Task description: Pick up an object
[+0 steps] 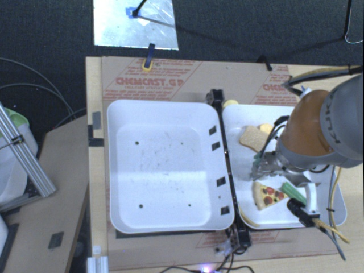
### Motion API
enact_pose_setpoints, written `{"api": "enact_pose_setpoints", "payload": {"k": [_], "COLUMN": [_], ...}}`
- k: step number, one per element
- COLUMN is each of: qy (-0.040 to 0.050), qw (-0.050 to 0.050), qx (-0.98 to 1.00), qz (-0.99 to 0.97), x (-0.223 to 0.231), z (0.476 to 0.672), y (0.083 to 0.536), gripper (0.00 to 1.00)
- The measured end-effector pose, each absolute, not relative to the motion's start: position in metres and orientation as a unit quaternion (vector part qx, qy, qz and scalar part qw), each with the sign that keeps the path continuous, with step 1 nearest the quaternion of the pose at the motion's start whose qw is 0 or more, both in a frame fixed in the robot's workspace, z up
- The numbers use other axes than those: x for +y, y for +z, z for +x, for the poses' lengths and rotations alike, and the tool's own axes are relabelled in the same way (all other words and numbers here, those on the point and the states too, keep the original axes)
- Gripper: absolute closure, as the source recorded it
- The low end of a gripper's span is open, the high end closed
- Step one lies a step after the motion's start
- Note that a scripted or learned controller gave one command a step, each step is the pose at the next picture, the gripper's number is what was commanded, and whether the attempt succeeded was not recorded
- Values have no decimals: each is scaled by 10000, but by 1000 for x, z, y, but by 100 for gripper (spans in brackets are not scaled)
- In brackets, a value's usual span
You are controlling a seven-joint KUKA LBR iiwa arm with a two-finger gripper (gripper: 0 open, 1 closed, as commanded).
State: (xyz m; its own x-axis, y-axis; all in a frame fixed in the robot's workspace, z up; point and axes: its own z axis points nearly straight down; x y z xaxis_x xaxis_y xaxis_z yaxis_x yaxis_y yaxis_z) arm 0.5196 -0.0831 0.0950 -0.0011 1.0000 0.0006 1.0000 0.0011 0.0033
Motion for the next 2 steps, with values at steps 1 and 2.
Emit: {"api": "enact_pose_setpoints", "payload": {"k": [1,2], "qy": [39,60], "qw": [16,45], "qx": [7110,7103], "qz": [7032,7038], "x": [-9,16], "z": [493,488], "y": [189,309], "gripper": [100,100]}}
